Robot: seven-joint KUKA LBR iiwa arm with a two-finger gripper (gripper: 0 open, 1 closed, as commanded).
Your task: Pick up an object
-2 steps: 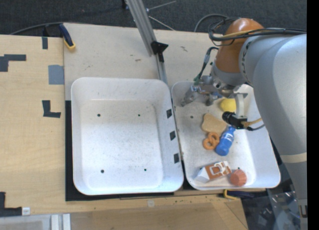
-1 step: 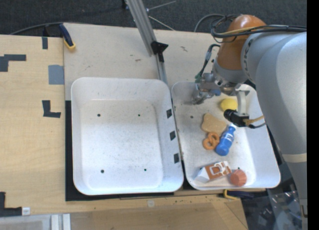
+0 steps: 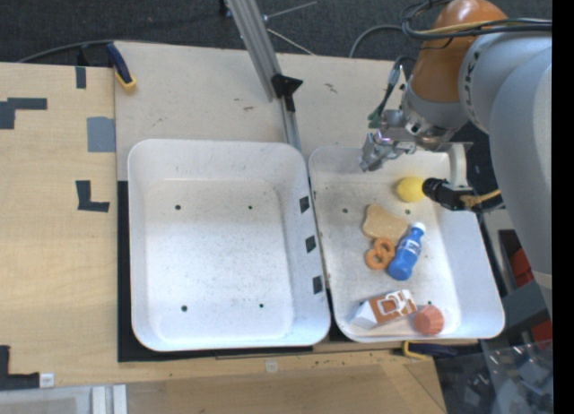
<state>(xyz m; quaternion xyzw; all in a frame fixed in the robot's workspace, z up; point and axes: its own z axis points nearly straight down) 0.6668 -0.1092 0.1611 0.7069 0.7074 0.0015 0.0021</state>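
Bins (image 3: pixel 224 242): smooth white plastic, speckled. Bench (image 3: pixel 54 224): matt pale wood. Blue bottle (image 3: pixel 405 253): glossy plastic. Arm (image 3: pixel 511 81): satin grey casing with a glossy orange band (image 3: pixel 453 45).

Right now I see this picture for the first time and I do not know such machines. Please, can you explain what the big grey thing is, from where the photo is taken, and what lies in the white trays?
The big grey thing is a robot arm with an orange band. It reaches in from the right. At its tip is the end effector, a small two-finger claw for picking things up. It hangs over the far edge of the right bin, and nothing shows between its fingers.

The photo comes from one fixed camera above the bench, looking down at a slant.

Two shallow white bins stand side by side. The objects lie in the right bin: a yellow ball, a tan slice, an orange ring, a blue bottle, a small carton and a red ball. The left bin has only dark specks.
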